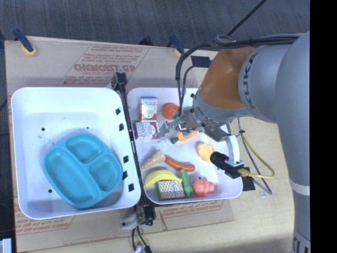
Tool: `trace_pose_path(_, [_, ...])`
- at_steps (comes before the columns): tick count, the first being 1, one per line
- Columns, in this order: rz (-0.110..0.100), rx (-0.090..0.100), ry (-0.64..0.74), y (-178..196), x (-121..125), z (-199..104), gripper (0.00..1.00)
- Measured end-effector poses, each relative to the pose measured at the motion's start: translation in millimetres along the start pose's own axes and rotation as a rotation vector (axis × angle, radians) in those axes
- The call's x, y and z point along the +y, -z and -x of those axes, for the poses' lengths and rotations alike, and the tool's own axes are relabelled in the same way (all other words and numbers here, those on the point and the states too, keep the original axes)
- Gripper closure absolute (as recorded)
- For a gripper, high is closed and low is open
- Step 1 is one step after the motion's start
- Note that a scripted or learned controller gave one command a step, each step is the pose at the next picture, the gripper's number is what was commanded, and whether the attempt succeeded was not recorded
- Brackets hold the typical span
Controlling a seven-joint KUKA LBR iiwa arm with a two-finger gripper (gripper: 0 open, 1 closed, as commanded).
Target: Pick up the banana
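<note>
Banana [159, 177] lies at the right bin's [231, 191] front, touching a boxed item [171, 189]. Gripper [169, 130] sits farther back, hold unclear; risk: grabbing crowded neighbours instead.

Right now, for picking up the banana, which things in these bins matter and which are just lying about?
Belongs to the job:
banana, near the right bin's front edge
gripper, over the middle of the right bin

Just lying about:
blue divided plate in the left bin
hot dog
tomato
juice carton
pink toy
</note>
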State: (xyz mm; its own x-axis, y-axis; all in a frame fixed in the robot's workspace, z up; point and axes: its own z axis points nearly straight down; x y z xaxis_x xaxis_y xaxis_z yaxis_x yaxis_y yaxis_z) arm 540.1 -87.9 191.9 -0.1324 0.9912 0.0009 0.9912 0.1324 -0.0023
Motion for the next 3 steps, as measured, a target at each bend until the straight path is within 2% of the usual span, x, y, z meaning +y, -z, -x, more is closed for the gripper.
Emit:
trace_pose_path(1, [-0.002, 0.000, 0.066, -1, -37, -58, 0.00])
trace_pose_path(2, [0.001, 0.000, 0.093, -75, -65, 5, 0.00])
trace_pose_path(3, [-0.003, 0.002, -0.170, -101, -65, 0, 0.00])
